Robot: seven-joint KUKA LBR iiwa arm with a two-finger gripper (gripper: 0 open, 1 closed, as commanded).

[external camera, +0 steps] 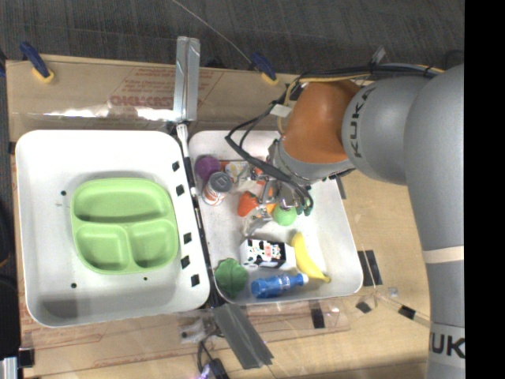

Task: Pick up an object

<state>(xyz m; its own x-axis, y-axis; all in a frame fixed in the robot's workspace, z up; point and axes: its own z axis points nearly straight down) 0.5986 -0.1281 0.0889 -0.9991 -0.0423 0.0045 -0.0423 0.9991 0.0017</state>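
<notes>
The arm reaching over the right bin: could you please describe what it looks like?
The arm is thick, rounded and grey, with black KUKA lettering on its casing and a wide orange band above the wrist. Black cables loop around the wrist. The hand is small, dark and metallic, and its details are hard to make out.

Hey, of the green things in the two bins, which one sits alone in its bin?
The green divided tray, alone in the left bin. The dark green round object and the light green one lie among clutter in the right bin.
</notes>
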